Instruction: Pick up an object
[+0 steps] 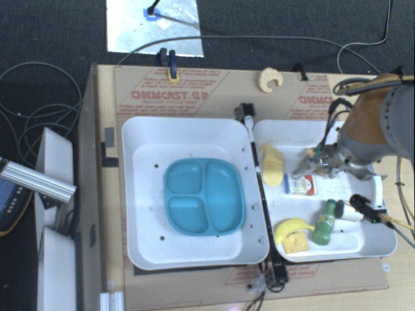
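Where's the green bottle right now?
The green bottle lies in the right bin, near its front edge, just right of the banana.

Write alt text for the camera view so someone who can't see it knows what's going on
A grey robot arm reaches from the right over the right white bin, its tool low above a small red and white carton, among a yellow block, a banana and a green bottle. The left bin holds a blue divided plate.

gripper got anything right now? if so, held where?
Cannot be told. The gripper sits low in the right bin, just above the small red-and-white carton, but nothing is visibly between its fingers.
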{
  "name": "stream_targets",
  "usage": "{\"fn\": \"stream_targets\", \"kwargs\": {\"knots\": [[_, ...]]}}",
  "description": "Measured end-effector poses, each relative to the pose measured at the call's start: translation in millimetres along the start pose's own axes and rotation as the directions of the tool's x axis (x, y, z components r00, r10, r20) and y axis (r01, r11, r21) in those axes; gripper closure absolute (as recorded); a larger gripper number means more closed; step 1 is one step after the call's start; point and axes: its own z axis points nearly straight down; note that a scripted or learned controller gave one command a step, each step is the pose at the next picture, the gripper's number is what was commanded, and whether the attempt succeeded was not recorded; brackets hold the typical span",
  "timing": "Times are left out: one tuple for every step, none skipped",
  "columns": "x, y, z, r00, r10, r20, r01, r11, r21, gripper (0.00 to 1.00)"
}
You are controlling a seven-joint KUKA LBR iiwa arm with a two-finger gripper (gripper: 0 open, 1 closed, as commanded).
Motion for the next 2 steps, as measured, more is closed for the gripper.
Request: {"fn": "stream_targets", "kwargs": {"knots": [[26, 48, 5, 1.0, -0.001, -0.002, 0.001, 1.0, 0.007, 0.0], [49, 49, -25, 1.0, -0.001, -0.002, 0.001, 1.0, 0.008, 0.0]]}}
